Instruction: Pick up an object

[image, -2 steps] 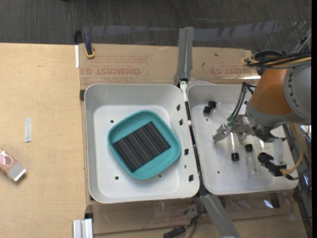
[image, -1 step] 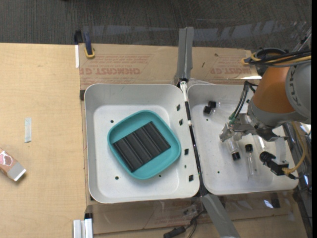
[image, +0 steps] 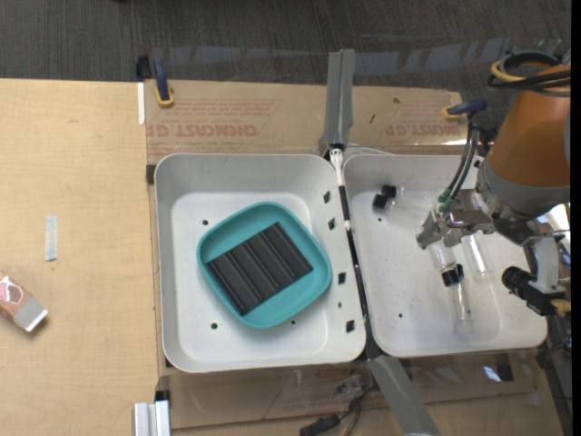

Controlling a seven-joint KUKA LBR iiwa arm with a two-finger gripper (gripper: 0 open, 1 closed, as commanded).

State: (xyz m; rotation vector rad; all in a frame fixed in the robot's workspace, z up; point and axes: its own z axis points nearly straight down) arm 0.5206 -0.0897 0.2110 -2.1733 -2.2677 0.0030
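camera view: two shallow white bins sit side by side on a brown cardboard-covered bench. the left bin (image: 182, 334) holds a teal tray (image: 263, 263) with a dark ribbed insert, lying near the bin's middle and turned at a slant. the right bin (image: 399, 330) holds a small black object (image: 383, 196) toward its 11 o'clock corner, well apart from the arm. the arm (image: 531, 143), grey with an orange band, reaches in from 3 o'clock and hangs over the right bin. its gripper (image: 451, 263) is over the bin's 3 o'clock half, with pale clear fingers (image: 463, 298) pointing down toward 6 o'clock; nothing can be made out between them, and i cannot tell whether they are spread or pressed together. a small dark piece sits on the gripper body just above the fingers. off the bins, at 9 o'clock on the wooden table, lie a small grey strip (image: 51, 239) and a red-and-white item (image: 20, 303) near the edge.
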